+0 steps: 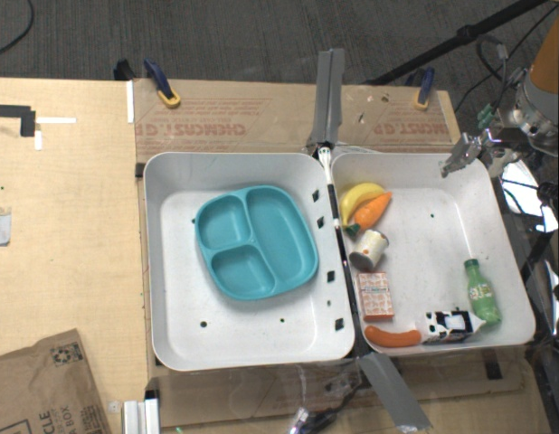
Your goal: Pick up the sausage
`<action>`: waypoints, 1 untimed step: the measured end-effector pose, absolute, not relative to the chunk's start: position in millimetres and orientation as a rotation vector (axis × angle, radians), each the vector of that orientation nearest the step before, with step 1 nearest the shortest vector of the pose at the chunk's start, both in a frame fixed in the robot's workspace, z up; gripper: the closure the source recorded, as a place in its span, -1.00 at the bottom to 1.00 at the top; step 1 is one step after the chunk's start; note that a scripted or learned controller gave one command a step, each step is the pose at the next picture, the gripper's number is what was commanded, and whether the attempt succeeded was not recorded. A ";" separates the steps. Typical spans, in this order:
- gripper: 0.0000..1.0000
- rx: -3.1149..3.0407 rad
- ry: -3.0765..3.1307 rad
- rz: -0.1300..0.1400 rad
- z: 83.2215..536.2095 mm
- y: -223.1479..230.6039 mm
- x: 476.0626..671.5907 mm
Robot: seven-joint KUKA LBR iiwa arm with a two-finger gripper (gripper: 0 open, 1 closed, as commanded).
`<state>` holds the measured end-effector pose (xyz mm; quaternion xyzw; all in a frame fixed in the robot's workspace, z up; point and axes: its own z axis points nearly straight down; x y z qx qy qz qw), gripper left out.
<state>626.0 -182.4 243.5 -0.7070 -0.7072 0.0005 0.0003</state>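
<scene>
Sausage (393, 336) lies untouched along the right bin's (442, 202) front wall beside a toy cow (450, 325); the gripper (460, 155) hovers at the far rim, grip state unclear. Pickup not begun.

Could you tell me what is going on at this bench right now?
A robot arm is set to pick up the sausage, which lies untouched at the near edge of the right bin. Its hand sits over that bin's far right corner, well away from it. The left bin holds a teal plate.
</scene>
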 end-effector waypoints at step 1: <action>-1.00 -2.102 -2.332 0.003 138.6 -103.9 600.4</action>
